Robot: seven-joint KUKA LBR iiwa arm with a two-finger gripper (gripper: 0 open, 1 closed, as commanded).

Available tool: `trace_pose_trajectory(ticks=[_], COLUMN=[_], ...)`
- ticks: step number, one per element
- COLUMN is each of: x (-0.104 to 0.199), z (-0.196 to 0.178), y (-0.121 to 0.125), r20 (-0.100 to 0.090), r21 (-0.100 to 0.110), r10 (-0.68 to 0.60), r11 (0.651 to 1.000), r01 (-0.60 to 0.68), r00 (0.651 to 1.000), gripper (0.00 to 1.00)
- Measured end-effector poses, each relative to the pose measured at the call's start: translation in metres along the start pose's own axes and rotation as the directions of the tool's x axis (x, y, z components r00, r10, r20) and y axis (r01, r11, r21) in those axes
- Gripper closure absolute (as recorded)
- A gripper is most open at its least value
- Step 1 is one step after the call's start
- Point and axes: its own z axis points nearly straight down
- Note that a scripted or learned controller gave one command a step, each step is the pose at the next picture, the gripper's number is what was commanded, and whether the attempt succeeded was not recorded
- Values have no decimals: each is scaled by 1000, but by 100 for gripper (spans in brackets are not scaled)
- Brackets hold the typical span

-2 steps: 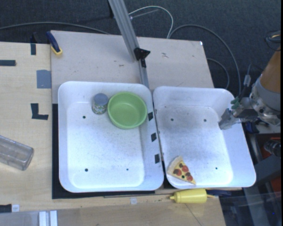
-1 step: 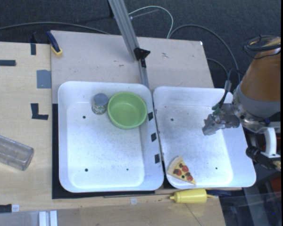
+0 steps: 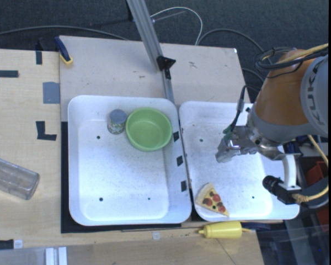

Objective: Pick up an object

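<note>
In the left bin (image 3: 83, 203) we see a small grey-lidded can (image 3: 117, 121) touching a green bowl (image 3: 149, 129) at its 9 o'clock. In the right bin (image 3: 248, 206), a pizza slice (image 3: 212, 199), yellow with red toppings, lies flat at the near-left corner, at 7 o'clock from the fingers (image 3: 225, 154), well apart. We cannot tell their spread.
</note>
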Motion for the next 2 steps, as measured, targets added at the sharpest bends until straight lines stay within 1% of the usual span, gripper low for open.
trace_pose_trajectory(ticks=[1,2], x=[54,105], z=[-7,11], y=[3,-1], r20=[0,1], r21=[-2,1], r10=[-2,0], r11=[1000,1000], r01=[2,0], r00=[1000,1000], gripper=[100,100])
